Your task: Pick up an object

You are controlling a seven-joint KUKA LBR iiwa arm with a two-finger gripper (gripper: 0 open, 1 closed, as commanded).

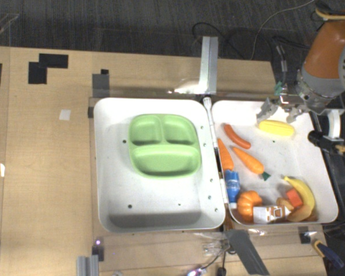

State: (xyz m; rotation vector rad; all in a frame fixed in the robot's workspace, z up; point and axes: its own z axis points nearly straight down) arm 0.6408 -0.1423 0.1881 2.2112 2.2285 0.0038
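Observation:
My gripper point(279, 111) hangs over the far part of the right bin point(319, 164), its two fingers spread open. A yellow lemon-shaped object point(276, 129) lies on the bin floor just in front of the fingertips, and nothing is held between them. Further into the same bin are a red sausage point(237, 135), a carrot point(248, 161), a second carrot point(225, 154) along the left wall, a blue bottle point(232, 184), a small orange pumpkin point(248, 204), a banana point(303, 193) and a small carton point(273, 213).
The left bin point(112, 209) holds a green divided plate point(164, 144). A metal post point(209, 65) stands behind the wall between the bins. Cables and the arm's base crowd the right side.

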